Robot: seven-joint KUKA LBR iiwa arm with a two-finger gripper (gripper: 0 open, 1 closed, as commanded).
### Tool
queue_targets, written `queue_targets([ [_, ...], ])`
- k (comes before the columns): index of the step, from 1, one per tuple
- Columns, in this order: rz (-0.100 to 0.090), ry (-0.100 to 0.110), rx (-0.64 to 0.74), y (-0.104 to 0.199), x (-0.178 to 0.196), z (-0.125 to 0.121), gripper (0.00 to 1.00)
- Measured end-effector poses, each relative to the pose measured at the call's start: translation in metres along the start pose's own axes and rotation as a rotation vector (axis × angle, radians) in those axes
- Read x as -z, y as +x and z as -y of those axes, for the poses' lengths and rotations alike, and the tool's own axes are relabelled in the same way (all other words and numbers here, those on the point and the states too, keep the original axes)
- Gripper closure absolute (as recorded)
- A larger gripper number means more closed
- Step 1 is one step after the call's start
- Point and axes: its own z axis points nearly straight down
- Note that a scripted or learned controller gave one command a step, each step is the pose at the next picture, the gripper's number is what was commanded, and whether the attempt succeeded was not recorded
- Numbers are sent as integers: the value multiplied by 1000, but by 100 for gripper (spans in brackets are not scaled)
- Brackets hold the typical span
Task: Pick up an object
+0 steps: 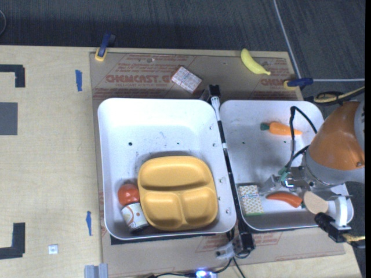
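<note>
Arm enters from the right of the frame; orange band sits at right centre, wrist dropped low over the right bin [232,155]. Gripper [280,185] is at the lower middle of that bin. The jaws are hidden under wrist hardware and cabling; cannot tell their spread, and nothing is visibly between them.

Nearest candidate: an orange-red elongated object [284,198], lower part of the right bin, just below the gripper and apparently touching or nearly so. Its long axis runs roughly left to right across the frame, tilting slightly down toward the right. Judgement: the coming move turns on closing across that short width, so the jaws would need to straddle it from above and below in frame terms, not along its length.

Other contents of the right bin: a carrot-like orange piece [281,129] at upper middle, well apart from the gripper; a small patterned square packet [250,199] at lower left, near the gripper's left side.

Left bin [116,126]: yellow compartment tray [177,191], a red-and-white small item [130,204] beside its left edge.

On the surface beyond the bins: a banana [254,62] and a small box [186,79].
</note>
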Motion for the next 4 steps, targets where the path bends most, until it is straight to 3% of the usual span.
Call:
queue_targets([
  [1, 1, -5, -1, 0, 10, -2, 100],
  [2, 0, -1, 2, 90, 99, -81, 100],
  [3, 0, 2, 3, 139, 116, -32, 100],
  [4, 0, 2, 2, 139, 116, -32, 0],
])
